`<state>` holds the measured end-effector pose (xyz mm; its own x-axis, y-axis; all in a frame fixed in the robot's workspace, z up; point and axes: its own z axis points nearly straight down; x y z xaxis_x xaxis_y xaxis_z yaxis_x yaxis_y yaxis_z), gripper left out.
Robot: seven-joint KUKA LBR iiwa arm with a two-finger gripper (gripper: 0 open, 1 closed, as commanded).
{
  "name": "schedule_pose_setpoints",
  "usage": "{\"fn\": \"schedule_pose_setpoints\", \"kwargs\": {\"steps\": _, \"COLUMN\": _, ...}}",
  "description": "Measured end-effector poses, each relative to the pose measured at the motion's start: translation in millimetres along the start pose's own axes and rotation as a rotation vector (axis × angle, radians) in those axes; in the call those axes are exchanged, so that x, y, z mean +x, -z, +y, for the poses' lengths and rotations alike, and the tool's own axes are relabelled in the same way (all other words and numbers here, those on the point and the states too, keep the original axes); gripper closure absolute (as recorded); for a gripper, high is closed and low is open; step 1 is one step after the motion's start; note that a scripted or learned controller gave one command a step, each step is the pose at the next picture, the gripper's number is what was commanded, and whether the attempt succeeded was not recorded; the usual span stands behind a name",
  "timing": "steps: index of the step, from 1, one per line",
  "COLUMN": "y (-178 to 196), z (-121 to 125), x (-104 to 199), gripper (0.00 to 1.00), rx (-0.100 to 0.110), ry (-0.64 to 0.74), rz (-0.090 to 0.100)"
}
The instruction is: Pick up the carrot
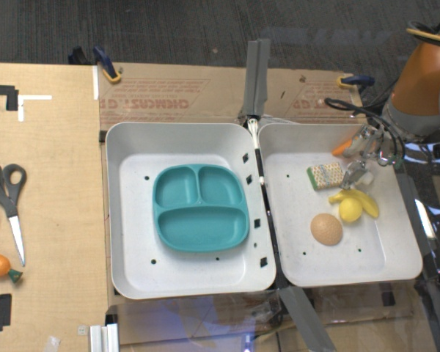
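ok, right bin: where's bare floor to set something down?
Free: the left strip of the right bin, between the centre wall and the egg, and the front floor below the egg. Crowded: the back right, where the patterned sponge, banana, lemon and an orange piece by the rim cluster under the tool.

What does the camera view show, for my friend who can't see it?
A robot gripper reaches into the right white bin beside an orange carrot, with a patterned sponge, banana, lemon and brown egg nearby. The left bin holds a teal divided plate.
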<state>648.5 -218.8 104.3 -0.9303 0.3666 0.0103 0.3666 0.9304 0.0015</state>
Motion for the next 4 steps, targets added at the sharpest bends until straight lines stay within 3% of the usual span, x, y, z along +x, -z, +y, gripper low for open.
{"fn": "schedule_pose_setpoints", "kwargs": {"steps": 1, "y": -12, "z": 1, "x": 3, "gripper": 0.00, "rx": -0.002, "ry": -0.173, "rz": 0.005}}
{"fn": "schedule_pose_setpoints", "kwargs": {"steps": 2, "y": 11, "z": -1, "x": 0, "gripper": 0.00, "rx": -0.002, "ry": -0.433, "rz": -0.009}}
{"fn": "schedule_pose_setpoints", "kwargs": {"steps": 3, "y": 21, "z": -15, "x": 29, "gripper": 0.00, "rx": -0.001, "ry": -0.427, "rz": -0.014}}
{"fn": "schedule_pose_setpoints", "kwargs": {"steps": 4, "y": 80, "z": -1, "x": -6, "gripper": 0.00, "rx": -0.002, "ry": -0.547, "rz": -0.016}}
